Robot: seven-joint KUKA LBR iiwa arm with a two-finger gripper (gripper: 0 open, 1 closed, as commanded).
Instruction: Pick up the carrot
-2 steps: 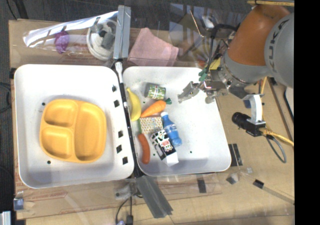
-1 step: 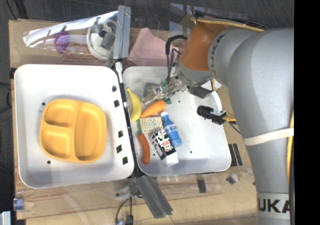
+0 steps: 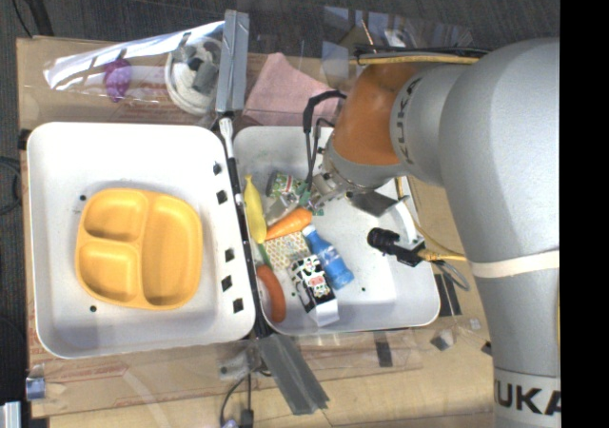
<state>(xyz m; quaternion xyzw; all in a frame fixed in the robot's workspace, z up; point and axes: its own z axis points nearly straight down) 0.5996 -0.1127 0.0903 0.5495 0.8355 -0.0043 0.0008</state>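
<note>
Divided tray [image 3: 140,247] in the left bin [image 3: 57,321], carrot [image 3: 288,223] in the right bin [image 3: 400,307] (near its left wall), bottle [image 3: 326,259] just right of it, arm [image 3: 457,122] above

Even, bright overhead light; the white bins [image 3: 124,145] glare slightly, shadows stay soft, and fine detail looks mildly blurred.

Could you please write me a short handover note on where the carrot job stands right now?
Gripper: low in the right bin, at the carrot's upper right end; whether it is open or shut cannot be told.
Carrot: lying in the right bin, beside the yellow banana and above the blue bottle.
Done: the arm has reached the carrot.
Left: grasp it and lift it clear. No hold is confirmed.
Left bin: holds the yellow divided plate.
</note>
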